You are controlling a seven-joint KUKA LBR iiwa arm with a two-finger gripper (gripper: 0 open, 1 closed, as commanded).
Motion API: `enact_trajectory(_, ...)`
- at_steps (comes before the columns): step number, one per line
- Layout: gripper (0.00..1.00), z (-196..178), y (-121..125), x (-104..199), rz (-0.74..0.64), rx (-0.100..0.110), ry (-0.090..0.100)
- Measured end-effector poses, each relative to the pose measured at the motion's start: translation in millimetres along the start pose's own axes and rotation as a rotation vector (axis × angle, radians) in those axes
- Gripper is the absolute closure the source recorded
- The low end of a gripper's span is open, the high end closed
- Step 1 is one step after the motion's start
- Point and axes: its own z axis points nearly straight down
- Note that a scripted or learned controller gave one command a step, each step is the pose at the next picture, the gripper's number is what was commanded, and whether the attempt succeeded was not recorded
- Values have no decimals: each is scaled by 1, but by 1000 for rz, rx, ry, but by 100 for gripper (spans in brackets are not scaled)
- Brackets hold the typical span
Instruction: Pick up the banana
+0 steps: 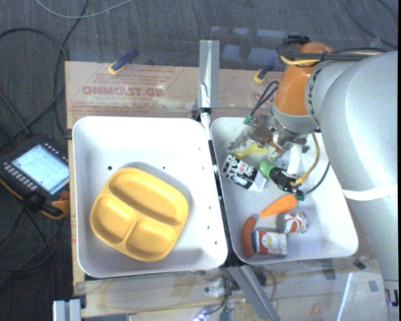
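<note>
In the right bin (334, 236), a strip of yellow banana (254, 151) peeks out near the back left corner. My gripper (258, 139) sits directly over it, hanging down from the orange wrist band, and covers most of the fruit. From this angle I cannot make out whether the banana is touched or held.
A black-and-white box (239, 170) lies just in front of the banana. An orange carrot (279, 205), a small can (294, 223) and a red-labelled can (269, 243) lie toward the right bin's front. A yellow divided tray (140, 212) rests in the left bin (93, 139).
</note>
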Motion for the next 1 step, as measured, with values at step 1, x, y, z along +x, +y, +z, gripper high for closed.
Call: enact_trajectory(1,100,-4,-2,-1,-2,8,-3)
